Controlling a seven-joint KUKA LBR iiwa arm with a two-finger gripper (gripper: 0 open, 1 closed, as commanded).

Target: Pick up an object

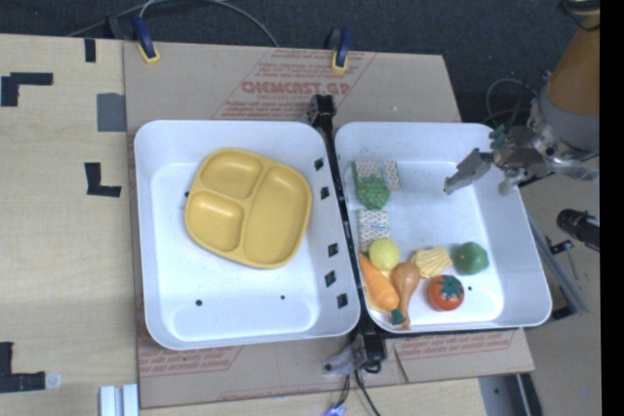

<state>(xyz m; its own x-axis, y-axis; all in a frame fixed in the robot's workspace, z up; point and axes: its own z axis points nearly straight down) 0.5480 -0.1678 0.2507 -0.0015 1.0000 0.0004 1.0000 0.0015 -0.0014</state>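
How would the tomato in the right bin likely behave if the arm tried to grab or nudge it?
The tomato looks round and glossy, so it may roll or slip from a pinch. It lies close to the corn and bin wall, so a push would probably jam it there.

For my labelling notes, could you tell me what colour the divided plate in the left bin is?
Yellow. The plate shows clearly in the camera view, lying in the left bin.

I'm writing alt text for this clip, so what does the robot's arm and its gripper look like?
The grey arm enters from the right, rounded and bulky, with a broad orange band above the wrist. Below it sits a darker grey wrist block with small fittings and thin dark cables beside it. The two-finger gripper is grey metal, its fingers slim and angular, one reaching out over the white right-hand bin.
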